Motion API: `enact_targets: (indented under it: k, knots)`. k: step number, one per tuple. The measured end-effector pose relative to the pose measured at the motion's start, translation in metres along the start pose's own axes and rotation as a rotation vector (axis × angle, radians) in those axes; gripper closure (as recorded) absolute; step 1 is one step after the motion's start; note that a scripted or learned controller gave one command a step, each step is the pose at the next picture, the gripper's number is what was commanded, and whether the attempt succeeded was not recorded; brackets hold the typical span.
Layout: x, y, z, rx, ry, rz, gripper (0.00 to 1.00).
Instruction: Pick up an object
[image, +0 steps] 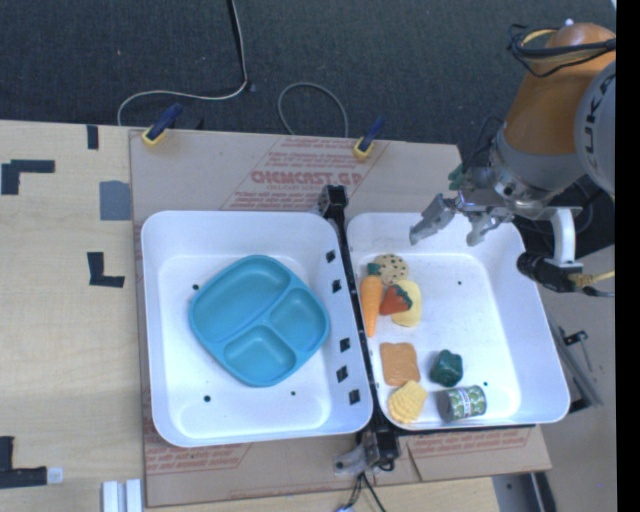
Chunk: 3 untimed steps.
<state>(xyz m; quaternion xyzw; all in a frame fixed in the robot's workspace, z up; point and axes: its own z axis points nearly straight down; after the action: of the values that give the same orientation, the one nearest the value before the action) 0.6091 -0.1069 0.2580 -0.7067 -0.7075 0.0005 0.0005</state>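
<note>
My gripper (452, 224) hangs over the far rim of the right bin (520, 330). My two fingers (428, 222) are spread wide, one toward the divider, one toward the outer wall, nothing between them.

Around me: the left bin (160, 300) sits across the divider (345, 300), well off to the side of my fingers. It holds a blue tray (260, 318) with three compartments. A brown board (290, 175) lies under both bins, with two clamps (368, 138) at its far edge and a white cable (240, 60) looping behind.

Nothing stands between my fingers and the floor of the right bin directly below; that patch is bare white.

Items, all nearer the camera than my fingers and apart from them:
- cookie (388, 267), closest, below my divider-side finger
- carrot (370, 303), along the divider
- small red piece (397, 298) resting on a yellow piece (408, 305), touching the carrot
- orange cracker (399, 362), further on
- dark green pepper (446, 368), beside the cracker
- yellow ridged chip (407, 402) and a can (464, 402) lying on its side, at the near wall, furthest from me
</note>
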Motion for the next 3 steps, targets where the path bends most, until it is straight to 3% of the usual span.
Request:
enact_targets:
  k: [1, 2, 3]
  knots:
    - [0.024, 0.024, 0.079, 0.005, 0.000, -0.002, 0.00]
    - [0.012, 0.007, 0.177, -0.003, -0.003, 0.001, 0.00]
    - [0.004, 0.062, 0.151, -0.006, -0.001, -0.002, 0.00]
